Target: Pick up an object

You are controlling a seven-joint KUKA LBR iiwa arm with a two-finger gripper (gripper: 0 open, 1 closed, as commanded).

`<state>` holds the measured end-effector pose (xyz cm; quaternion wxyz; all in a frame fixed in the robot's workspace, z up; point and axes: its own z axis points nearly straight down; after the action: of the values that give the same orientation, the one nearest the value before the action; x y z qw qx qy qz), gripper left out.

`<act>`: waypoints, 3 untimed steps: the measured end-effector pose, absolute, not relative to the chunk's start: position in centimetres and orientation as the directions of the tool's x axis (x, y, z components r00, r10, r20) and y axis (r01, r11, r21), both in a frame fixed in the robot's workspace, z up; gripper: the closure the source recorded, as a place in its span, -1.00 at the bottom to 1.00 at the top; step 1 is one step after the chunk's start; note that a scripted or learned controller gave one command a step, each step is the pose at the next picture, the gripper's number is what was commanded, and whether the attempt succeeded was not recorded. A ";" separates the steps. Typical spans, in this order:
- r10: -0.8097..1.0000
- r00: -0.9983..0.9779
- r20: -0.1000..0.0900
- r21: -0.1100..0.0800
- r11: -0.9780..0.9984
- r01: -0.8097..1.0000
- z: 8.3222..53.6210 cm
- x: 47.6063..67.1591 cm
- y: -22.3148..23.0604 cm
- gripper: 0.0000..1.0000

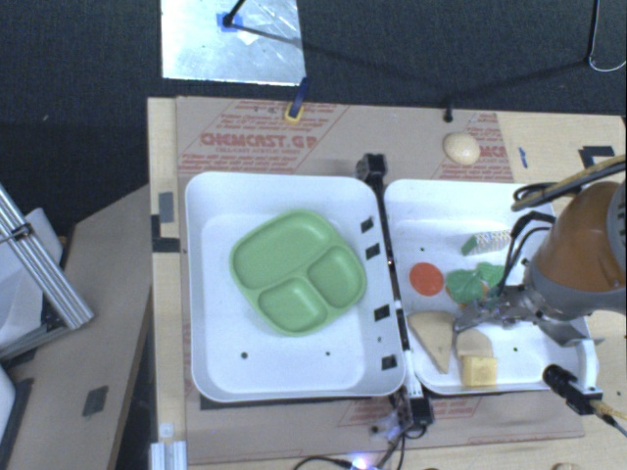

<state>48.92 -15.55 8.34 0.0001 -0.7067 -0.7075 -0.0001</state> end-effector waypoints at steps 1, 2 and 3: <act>1.000 -0.001 -0.001 0.004 0.001 1.000 9.5 49.0 -15.6 1.00; 1.000 -0.004 -0.001 0.006 0.004 1.000 14.0 49.2 -15.0 1.00; 1.000 -0.005 -0.002 0.006 0.005 1.000 18.5 49.2 -14.4 1.00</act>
<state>49.22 -14.40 18.54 -0.0028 -0.7053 -0.7089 -0.0017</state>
